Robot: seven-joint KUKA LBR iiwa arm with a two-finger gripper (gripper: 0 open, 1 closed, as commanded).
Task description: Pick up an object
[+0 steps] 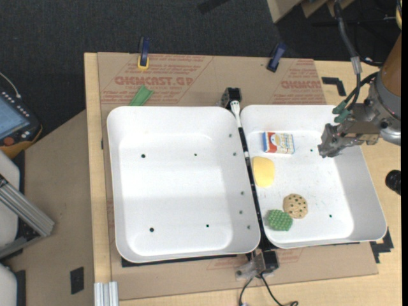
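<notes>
1. Objects lie in the right bin: carton at 12 o'clock, yellow piece centre-left, cookie and green piece at 6 o'clock.
2. Hand hovers at the carton's 3 o'clock, apart from it; its grip state cannot be told.

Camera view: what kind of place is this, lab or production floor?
Most likely a robotics lab's test bench. Two white bins sit on a cardboard sheet clamped at its far edge, toy-like items such as a cookie lie in the right bin, and the gripper hangs over that bin.
</notes>
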